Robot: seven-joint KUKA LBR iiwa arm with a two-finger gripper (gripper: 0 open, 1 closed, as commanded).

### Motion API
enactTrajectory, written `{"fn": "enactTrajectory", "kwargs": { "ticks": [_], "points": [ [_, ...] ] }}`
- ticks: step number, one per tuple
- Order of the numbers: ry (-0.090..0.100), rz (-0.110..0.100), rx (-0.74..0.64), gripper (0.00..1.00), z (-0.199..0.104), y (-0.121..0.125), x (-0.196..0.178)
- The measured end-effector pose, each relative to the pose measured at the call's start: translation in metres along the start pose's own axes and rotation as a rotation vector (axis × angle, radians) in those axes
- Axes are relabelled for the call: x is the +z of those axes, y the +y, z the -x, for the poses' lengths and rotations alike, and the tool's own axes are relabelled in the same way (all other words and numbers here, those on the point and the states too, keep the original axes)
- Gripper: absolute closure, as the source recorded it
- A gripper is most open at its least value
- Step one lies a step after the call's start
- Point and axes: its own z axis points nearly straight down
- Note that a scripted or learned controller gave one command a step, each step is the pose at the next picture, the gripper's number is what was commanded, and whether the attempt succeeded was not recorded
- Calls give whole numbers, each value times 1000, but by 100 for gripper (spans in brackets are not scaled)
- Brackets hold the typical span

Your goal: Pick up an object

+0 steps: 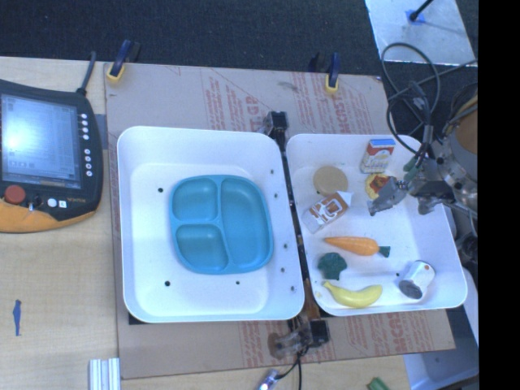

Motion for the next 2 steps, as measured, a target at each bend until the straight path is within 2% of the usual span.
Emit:
{"fn": "enactTrajectory", "kwargs": {
  "ticks": [1, 2],
  "points": [
    [-2, -3, 0, 0, -24, 65, 111],
    [-3, -1, -1, 0, -16, 125, 174]
  ]
}}
